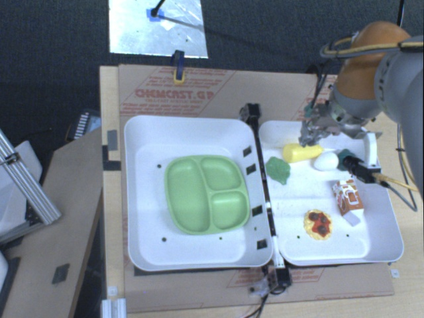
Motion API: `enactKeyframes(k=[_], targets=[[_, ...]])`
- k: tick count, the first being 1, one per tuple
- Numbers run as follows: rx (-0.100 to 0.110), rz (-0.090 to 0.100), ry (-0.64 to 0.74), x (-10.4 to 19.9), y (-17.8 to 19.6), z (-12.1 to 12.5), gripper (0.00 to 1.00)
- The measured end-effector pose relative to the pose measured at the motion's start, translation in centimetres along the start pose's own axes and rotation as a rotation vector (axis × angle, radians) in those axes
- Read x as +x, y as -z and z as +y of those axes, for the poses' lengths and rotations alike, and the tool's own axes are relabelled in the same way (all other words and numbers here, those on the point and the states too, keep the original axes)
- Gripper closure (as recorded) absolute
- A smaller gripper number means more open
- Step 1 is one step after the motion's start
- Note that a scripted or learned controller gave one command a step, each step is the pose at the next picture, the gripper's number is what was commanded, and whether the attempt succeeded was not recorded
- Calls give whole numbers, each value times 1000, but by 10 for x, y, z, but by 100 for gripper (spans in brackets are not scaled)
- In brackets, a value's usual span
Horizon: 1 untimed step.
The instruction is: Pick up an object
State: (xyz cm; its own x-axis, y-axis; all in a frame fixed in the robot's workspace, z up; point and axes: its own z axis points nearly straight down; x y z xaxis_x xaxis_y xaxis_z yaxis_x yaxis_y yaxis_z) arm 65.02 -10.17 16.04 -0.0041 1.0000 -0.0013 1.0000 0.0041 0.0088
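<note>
Pincer points down over yellow block.

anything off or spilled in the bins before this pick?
Nothing stands out. The green divided plate lies flat in the left bin. The yellow piece, white egg, green piece, carton and pizza piece sit apart in the right bin.

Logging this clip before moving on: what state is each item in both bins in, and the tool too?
Green divided plate: flat in left bin, nothing on it.
Yellow block: lying in right bin, under the tool.
White egg: resting beside the block.
Green leafy piece: lying loose.
Small carton: tipped on its side.
Pizza slice toy: lying flat.
</note>
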Motion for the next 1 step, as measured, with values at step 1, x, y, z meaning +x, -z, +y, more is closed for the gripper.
enactKeyframes(k=[1], targets=[[1,0,0,0,54,2,100]])
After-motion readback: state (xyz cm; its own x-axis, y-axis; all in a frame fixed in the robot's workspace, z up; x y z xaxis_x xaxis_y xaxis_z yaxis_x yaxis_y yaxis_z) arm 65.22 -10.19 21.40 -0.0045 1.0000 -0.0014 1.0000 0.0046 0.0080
